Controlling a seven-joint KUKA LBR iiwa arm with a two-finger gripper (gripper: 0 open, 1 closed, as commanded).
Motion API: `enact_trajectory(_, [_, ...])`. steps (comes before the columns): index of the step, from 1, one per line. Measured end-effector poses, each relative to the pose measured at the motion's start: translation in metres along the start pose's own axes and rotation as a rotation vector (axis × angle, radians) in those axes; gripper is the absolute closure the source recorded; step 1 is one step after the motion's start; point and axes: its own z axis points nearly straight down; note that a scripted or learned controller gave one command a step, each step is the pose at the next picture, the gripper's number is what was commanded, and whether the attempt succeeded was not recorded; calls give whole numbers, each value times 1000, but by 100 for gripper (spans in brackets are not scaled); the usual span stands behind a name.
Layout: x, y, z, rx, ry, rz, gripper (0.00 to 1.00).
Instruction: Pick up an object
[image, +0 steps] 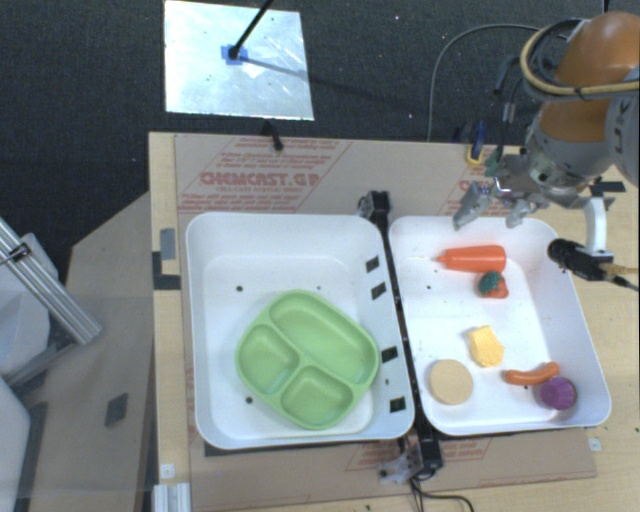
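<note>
The right bin holds an orange carrot near its far edge, a small red and green strawberry-like toy just below it, a yellow cheese-like block, a round tan cookie, an orange sausage and a purple ball. My gripper hangs over the far edge of that bin, above and slightly right of the carrot. Its two fingers stand apart and open, with nothing between them.
The left bin carries a green divided plate. A black clamp strip runs between the bins. A black fitting sticks out at the right bin's far right rim. Cardboard lies under both bins.
</note>
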Motion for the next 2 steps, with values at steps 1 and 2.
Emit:
enact_trajectory(1, [0, 1, -12, -4, 0, -3, 100])
enact_trajectory(2, [109, -16, 26, 4, 6, -11, 100])
